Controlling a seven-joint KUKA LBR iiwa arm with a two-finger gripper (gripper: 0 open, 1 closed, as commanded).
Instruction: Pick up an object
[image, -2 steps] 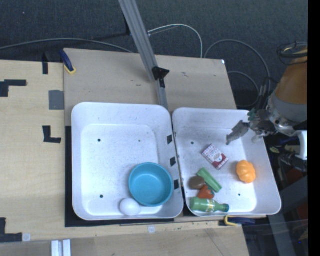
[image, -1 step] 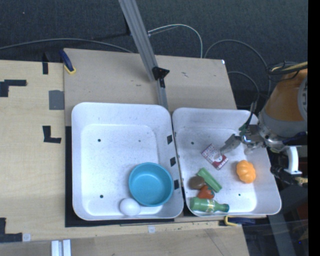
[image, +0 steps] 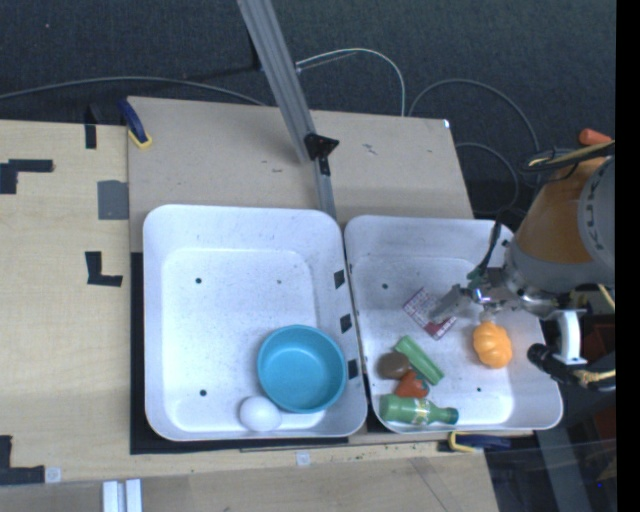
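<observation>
The arm reaches into the right bin (image: 520, 400) from the right, and its claw (image: 462, 300) sits low over the bin floor beside a small pinkish packet (image: 432, 312); this looks like the approach or closing step of a pick, with nothing seen between the fingers. Whether they stand apart or together I cannot tell. The nearest candidates are that flat, thin packet and a round, smooth orange fruit (image: 492, 344) just beside the wrist. Next the claw likely needs to settle squarely over one of them and close. Further forward lie a green bottle (image: 418, 410), a green stick (image: 420, 360) and a brown lump (image: 392, 365), bunched together. The left bin (image: 200, 240), glossy white plastic, holds a blue bowl (image: 300, 368) and a white ball (image: 259, 412).
</observation>
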